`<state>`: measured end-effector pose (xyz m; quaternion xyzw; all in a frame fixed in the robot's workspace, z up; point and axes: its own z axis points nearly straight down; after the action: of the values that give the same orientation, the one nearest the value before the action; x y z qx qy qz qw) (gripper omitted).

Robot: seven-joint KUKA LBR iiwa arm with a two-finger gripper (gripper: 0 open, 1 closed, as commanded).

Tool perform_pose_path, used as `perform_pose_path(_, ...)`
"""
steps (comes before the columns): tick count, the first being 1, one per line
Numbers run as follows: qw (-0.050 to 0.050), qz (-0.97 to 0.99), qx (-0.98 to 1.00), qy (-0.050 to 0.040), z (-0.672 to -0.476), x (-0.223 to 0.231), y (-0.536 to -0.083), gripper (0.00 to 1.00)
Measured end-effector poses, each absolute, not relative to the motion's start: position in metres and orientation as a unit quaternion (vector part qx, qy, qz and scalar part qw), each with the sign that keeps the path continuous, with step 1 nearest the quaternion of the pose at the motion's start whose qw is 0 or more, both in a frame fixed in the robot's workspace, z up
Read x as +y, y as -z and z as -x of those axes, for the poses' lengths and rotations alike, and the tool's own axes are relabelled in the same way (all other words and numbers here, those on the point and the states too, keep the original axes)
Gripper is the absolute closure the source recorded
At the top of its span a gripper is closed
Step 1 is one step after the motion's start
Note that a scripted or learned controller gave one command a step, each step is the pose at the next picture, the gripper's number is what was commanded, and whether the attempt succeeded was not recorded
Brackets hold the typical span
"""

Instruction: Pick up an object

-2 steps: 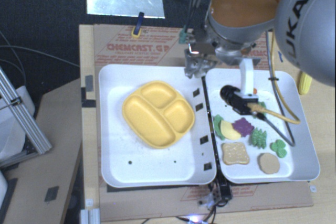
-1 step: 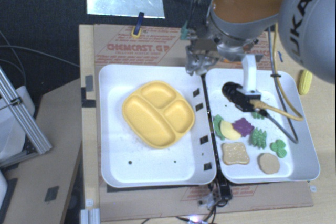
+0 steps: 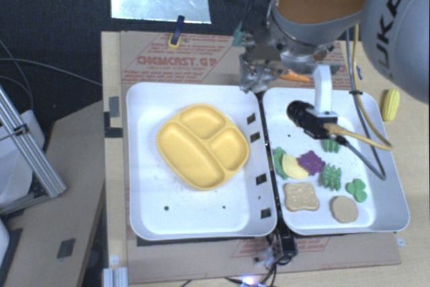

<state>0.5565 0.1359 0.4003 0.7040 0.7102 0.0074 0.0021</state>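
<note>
My gripper [image 3: 256,79] hangs under the grey and orange arm, low over the far end of the divider between the two bins. The right bin [image 3: 383,178] holds small toy foods: a slice of toast [image 3: 300,196], a round cookie [image 3: 345,209], a purple grape bunch [image 3: 310,161], a yellow-green piece [image 3: 288,165] and several green vegetable pieces [image 3: 330,176]. An orange carrot-like piece [image 3: 296,77] lies at that bin's far edge, just right of the gripper. Nothing can be seen held in the gripper.
A yellow divided plate [image 3: 201,144] lies in the left bin [image 3: 144,198]. A black part with a white piece and cables [image 3: 309,119] reaches over the right bin. A yellow corn cob [image 3: 390,104] sits outside the right bin's far right edge.
</note>
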Motion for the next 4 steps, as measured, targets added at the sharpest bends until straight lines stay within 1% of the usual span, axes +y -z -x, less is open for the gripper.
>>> perform_pose_path(1,-0.001,-0.704,0.710,0.0005,-0.622,0.182,-0.304,1.00)
perform_pose_path(2,-0.002,-0.705,0.709,0.0016,-0.668,0.227,-0.217,1.00)
perform_pose_path(3,-0.001,-0.707,0.707,0.0015,-0.603,0.223,-0.214,1.00)
perform_pose_path(4,0.000,-0.707,0.707,-0.0002,-0.628,0.218,-0.184,1.00)
